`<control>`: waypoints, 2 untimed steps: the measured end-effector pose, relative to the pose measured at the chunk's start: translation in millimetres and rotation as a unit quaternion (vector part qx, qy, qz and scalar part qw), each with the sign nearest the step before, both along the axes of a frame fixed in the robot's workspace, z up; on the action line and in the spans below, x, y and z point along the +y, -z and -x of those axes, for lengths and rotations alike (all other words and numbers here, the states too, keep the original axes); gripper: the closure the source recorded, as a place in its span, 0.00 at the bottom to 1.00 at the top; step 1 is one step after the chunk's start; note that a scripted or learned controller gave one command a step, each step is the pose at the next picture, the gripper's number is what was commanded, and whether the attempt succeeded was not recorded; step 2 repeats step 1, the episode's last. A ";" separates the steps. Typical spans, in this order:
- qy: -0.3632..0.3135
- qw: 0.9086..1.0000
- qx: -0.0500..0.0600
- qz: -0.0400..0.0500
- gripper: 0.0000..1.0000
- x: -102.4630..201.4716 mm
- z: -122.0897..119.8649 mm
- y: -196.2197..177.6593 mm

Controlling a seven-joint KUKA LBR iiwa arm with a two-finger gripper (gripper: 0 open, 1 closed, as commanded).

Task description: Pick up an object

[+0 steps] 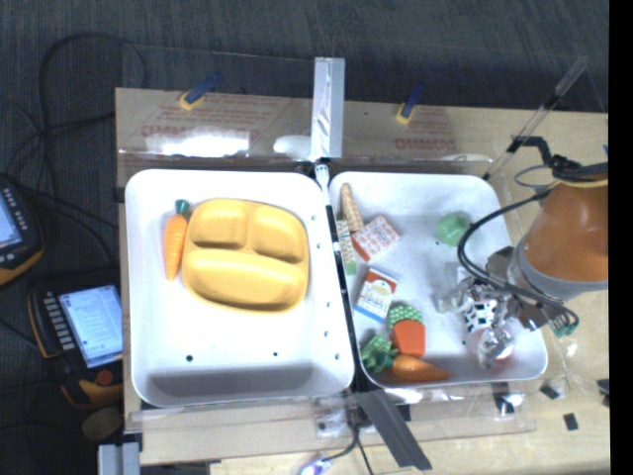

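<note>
Tool [482, 317], grip state unclear, low in right bin [415, 191], carrot [415, 369] just left.

The worktop [554, 127] carries two shallow white bins side by side. In the left bin [148, 354] a yellow divided tray [247, 253] lies in the upper half, and a toy carrot [175, 240] lies just beside its left edge.

In the right bin [415, 188] there are several small things: a green ball [453, 229] near the top right, a small red and white carton [376, 237], a blue and white carton [375, 296] below it, and a corn cob [349, 206] close to the left wall. Near the lower left corner lie an orange carrot [416, 369] and a red and green piece [406, 331].

The arm [569, 236] reaches in from the right, and its gripper [487, 323] is low in the lower right part of this bin. The jaws are blurred among metal parts.
</note>
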State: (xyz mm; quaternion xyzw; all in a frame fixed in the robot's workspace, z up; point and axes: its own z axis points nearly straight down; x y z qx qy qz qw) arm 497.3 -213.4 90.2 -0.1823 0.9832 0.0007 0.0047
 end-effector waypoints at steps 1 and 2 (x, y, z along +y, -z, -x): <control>-0.011 1.000 -0.001 0.001 0.00 1.2 0.3 -0.1; -0.011 1.000 -0.001 0.001 0.00 1.2 0.3 -0.1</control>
